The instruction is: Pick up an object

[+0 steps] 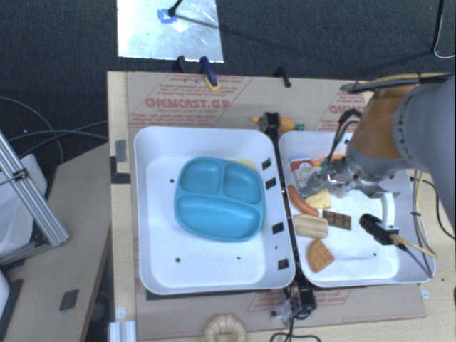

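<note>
We see a light blue divided plate (219, 198) in the left white bin (153, 212). In the right white bin (399, 266) lie a red-orange sausage (303, 200), a golden waffle (320, 255), a dark brown chocolate bar (337, 221) and a pale tan bun (311, 226).

Bench on dark carpet, seen from above

A dark blue-grey carpet (57, 41) covered the floor around the bench, with thin black cables (43, 130) trailing across it at 9 o'clock. At 12 o'clock a shiny silver sheet (146, 27) lay flat on the carpet, marked with a small blue patch (168, 14). The bench top was a tan board (192, 95) printed with red lettering. At 8 o'clock stood a silver aluminium frame rail (28, 198) beside a pale tan side surface (78, 262). Light was even, with soft glare on the sheet.
</note>
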Motion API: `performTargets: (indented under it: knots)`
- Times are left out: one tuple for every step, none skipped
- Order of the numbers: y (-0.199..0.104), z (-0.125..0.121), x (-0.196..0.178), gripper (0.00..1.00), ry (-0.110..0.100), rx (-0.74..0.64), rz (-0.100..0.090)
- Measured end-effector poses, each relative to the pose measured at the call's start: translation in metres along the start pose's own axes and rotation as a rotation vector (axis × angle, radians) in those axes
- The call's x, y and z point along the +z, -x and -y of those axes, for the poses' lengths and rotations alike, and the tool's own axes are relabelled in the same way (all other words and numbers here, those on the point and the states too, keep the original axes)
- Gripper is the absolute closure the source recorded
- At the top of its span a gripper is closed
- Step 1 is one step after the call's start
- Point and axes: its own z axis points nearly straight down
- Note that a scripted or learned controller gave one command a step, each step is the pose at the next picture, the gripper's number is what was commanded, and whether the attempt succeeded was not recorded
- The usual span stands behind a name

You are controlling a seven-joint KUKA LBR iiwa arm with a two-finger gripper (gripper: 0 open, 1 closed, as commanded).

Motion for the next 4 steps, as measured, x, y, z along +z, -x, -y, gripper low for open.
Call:
performTargets:
  knots:
    - [0.0,-0.001,-0.002,0.0,0.004,0.001,0.0]
    - [0.002,-0.006,-0.019,1.0,0.02,0.002,0.004]
    - [0.006,0.0,-0.066,1.0,0.007,0.003,0.001]
    - [-0.002,-0.006,-0.115,1.0,0.01,-0.003,0.001]
